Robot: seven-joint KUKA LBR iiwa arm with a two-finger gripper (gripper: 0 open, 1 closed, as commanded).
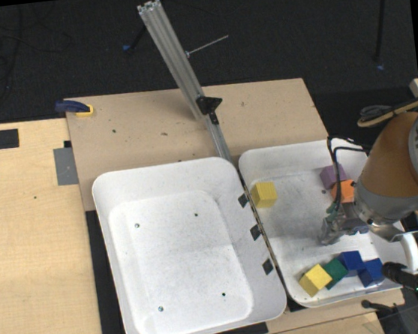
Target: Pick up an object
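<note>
Grey hand (330,232) low in right bin (287,190), above blue block (351,261)

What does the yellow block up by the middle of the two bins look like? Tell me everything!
The yellow block is a small cube, plain yellow all over, with flat faces that look smooth and hard. It sits flat on the floor of the right bin, near that bin's left wall and toward its far end. It sits by itself: nothing touches it but the bin floor, and the gripper and the other blocks are well away from it.
</note>
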